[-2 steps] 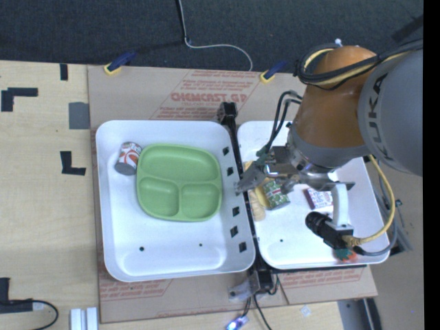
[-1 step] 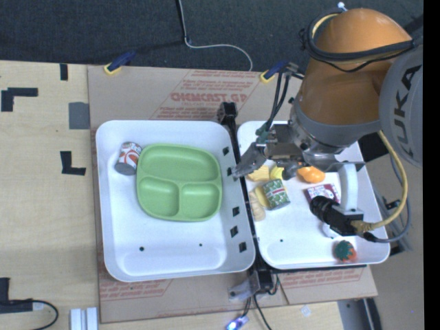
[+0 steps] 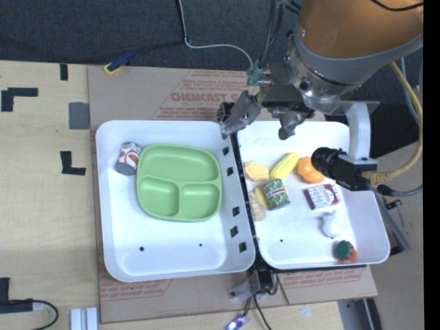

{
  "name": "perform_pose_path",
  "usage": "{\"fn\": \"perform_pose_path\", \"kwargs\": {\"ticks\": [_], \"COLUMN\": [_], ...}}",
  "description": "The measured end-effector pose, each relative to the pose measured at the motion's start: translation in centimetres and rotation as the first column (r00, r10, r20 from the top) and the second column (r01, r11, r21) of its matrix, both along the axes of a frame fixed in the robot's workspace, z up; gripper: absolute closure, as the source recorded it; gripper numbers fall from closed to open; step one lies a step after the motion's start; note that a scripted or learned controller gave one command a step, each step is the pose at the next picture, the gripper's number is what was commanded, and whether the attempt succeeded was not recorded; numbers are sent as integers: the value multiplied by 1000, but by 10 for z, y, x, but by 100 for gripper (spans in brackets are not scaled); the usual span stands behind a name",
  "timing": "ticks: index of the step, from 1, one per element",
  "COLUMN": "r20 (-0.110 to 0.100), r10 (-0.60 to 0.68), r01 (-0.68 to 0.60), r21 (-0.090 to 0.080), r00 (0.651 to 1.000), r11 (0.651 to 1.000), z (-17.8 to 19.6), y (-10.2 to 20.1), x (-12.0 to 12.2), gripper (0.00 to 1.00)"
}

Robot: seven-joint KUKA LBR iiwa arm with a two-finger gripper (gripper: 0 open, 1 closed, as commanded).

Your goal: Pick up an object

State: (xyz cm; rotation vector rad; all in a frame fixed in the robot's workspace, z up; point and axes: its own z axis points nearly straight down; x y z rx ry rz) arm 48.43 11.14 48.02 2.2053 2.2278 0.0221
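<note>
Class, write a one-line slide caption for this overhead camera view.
Open gripper poised above two white bins: a green divided plate and can in the left bin, toy foods in the right bin.

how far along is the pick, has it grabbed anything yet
Nothing looks done: the gripper hangs open above the far edge of the bins with nothing between its fingers. The right bin holds the corn, green can and red packet, all lying loose. Descent, closing and lifting remain.

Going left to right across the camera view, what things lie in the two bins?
Small can → green divided plate → green carton → red packet → strawberry toy.
</note>
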Motion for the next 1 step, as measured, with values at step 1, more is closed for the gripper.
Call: {"fn": "perform_pose_path", "kwargs": {"ticks": [1], "r20": [-17], "r10": [-6], "r01": [6], "r21": [-7], "r00": [1000], "r11": [1000], "z": [2], "y": [-3], "x": [0], "gripper": [100]}}
